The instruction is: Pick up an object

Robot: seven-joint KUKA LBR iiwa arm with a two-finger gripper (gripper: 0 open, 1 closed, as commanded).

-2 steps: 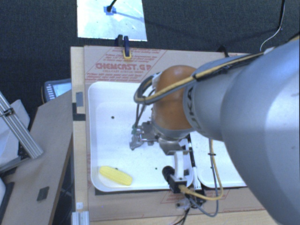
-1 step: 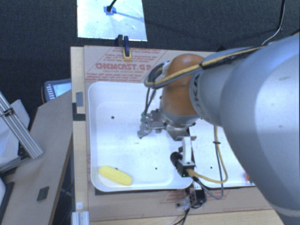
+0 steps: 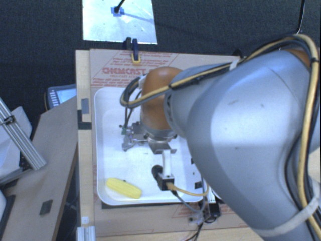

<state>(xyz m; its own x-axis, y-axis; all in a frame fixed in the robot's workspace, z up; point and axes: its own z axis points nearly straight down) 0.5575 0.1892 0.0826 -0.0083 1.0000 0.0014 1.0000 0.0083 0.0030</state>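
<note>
Arm: the grey arm [image 3: 251,134] is nearest the camera and covers the right half of the frame, with its orange band [image 3: 158,97] at centre
Gripper: the gripper [image 3: 134,137] hangs over the middle of the white bin [image 3: 103,129], left of centre; from this angle I cannot tell whether it is open or closed, and nothing is seen held in it
Task's thing: the yellow object [image 3: 124,188] lies flat on the bin floor at lower left, close to the near rim and well apart from the gripper
Handling: it looks like a ribbed toy corn cob, probably light and stiff; its rounded body may roll or slip out when squeezed
Where to take hold: probably across its narrow width at the middle, coming straight down
In the way: the near rim and the lower left corner of the bin lie just beside it, leaving little room on that side
Around: a cardboard sheet [image 3: 125,67] with red print lies under the bin, a yellow and black clamp [image 3: 134,51] sits at its upper edge, and a shiny plate [image 3: 100,14] lies at upper left; none looks likely to block the reach
</note>
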